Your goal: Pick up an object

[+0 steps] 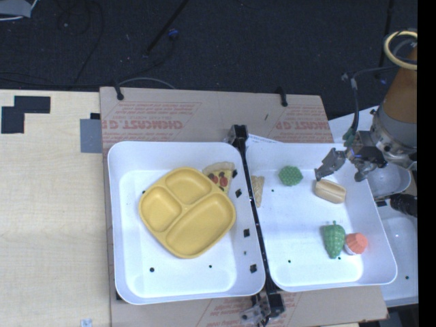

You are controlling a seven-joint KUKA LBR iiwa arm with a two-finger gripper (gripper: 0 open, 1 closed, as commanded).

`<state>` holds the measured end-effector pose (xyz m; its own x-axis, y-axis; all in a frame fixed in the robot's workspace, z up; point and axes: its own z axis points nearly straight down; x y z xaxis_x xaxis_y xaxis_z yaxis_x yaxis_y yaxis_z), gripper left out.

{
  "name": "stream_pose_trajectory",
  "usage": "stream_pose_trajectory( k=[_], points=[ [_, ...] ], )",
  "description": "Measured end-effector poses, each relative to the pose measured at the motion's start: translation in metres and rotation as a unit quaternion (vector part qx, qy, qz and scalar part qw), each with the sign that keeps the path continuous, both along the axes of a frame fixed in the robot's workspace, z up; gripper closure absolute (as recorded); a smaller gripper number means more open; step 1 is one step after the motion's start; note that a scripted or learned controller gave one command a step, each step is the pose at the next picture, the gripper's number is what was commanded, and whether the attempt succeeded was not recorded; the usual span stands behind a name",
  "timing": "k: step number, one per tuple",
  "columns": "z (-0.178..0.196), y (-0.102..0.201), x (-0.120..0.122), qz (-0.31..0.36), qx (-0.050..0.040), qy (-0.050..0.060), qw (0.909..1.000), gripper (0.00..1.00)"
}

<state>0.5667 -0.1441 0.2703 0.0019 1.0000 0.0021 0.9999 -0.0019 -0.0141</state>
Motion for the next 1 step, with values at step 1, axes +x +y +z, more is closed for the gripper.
stream_pose_trajectory(
  k=[1],
  points=[
    [0.0068, 0.0001, 0.0018, 0.001, -0.0008, -0.006, 1.0000, 0.00]
  ],
)
